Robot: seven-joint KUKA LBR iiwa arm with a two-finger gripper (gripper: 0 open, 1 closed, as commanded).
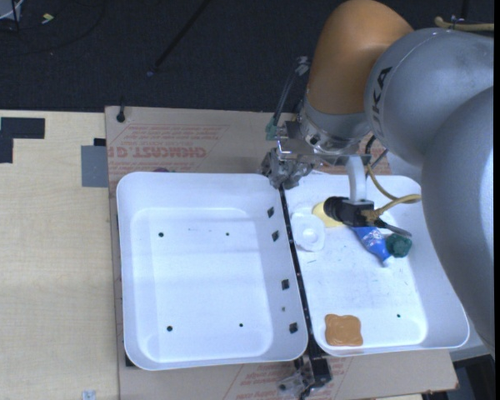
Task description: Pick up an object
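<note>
My gripper [282,170] hangs over the far end of the divider between the two bins, at the back left corner of the right bin [437,323]. In that bin, just in front of the gripper, a small white cup-like piece [307,232] lies beside a yellow item [322,211]. A blue tube with a green cap [381,244] lies further right. A flat orange-brown piece [343,330] rests near the bin's front edge. Nothing is seen held in the gripper.
The left bin [133,265] stands next to the right one, on a cardboard sheet [183,144]. The arm's large grey body covers the right bin's far right side. Pale bench surface [42,265] stretches to the left.
</note>
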